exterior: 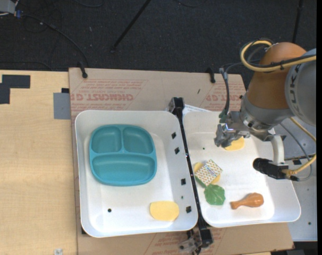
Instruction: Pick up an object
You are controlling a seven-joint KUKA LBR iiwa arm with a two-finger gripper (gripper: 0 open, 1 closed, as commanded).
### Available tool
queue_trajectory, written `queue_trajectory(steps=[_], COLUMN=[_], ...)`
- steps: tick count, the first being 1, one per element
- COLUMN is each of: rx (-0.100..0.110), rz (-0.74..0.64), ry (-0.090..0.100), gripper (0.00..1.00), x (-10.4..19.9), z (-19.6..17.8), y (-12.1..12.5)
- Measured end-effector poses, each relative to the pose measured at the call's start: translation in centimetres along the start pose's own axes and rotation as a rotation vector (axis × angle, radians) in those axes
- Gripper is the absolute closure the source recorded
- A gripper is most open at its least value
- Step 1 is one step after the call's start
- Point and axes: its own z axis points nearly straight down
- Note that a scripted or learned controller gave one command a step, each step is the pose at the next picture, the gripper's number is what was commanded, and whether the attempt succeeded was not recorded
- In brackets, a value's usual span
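Note:
My gripper (226,138) hangs low over the back of the right bin (288,209), right beside a flat yellow piece (236,144) that peeks out from under it. Whether the yellow piece sits between the fingers is hidden. Nearer the front of the same bin lie a patterned yellow-and-white packet (208,172), a green leafy toy (214,195) and an orange-brown drumstick (247,201).
The left bin (84,195) holds a teal divided plate (121,154) and a yellow oval piece (164,210) near its front. A black-clipped divider (183,163) runs between the bins. Cardboard (129,92) lies behind them.

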Motion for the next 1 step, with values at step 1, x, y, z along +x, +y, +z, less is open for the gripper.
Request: queue_trajectory(steps=[1], rx=[-0.002], rz=[0.001], ry=[-0.001], gripper=[1.0], x=[-0.89], z=[-4.64], y=[0.44])
